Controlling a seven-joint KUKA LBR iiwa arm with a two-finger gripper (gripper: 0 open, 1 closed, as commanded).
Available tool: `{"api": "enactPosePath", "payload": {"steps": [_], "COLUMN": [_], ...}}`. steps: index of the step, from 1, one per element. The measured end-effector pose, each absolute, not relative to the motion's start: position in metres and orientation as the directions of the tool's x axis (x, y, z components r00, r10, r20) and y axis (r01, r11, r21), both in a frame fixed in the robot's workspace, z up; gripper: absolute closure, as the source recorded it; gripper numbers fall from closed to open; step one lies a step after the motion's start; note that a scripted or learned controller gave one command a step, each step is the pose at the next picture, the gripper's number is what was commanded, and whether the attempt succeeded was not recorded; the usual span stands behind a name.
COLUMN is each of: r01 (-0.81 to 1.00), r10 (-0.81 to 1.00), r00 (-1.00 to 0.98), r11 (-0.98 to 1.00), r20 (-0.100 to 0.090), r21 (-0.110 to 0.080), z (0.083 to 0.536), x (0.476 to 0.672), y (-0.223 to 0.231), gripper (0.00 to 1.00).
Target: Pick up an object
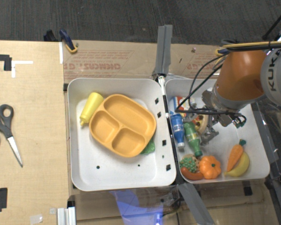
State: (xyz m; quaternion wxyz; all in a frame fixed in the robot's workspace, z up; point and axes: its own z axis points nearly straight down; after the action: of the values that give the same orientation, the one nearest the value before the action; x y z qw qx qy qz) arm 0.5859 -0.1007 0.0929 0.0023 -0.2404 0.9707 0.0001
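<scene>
Pincer (210, 134) low in right bin (257, 170), beside green bottle (193, 139); finger state not discernible. Best: centre over bottle, descend straight, clear blue bottle (177, 128).

There's lettering on the arm (271, 76): big dark capitals on the grey casing at the right edge, running sideways, and I can make out "KU" before the frame cuts the rest off. Behind the two bins, the brown cardboard sheet (112, 62) carries faint red print, upside down from here; it's too washed out for me to read with any confidence. The blue bottle (177, 128) has a label, but nothing on it is legible.
</scene>
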Motion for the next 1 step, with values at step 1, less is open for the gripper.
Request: {"api": "enactPosePath", "payload": {"steps": [1], "r01": [-0.519], "r10": [-0.519], "r00": [-0.855], "r11": [0.855], "r20": [-0.006], "r21": [-0.007], "z": [0.0948], "x": [0.6151], "y": [-0.0971], "gripper": [0.0]}}
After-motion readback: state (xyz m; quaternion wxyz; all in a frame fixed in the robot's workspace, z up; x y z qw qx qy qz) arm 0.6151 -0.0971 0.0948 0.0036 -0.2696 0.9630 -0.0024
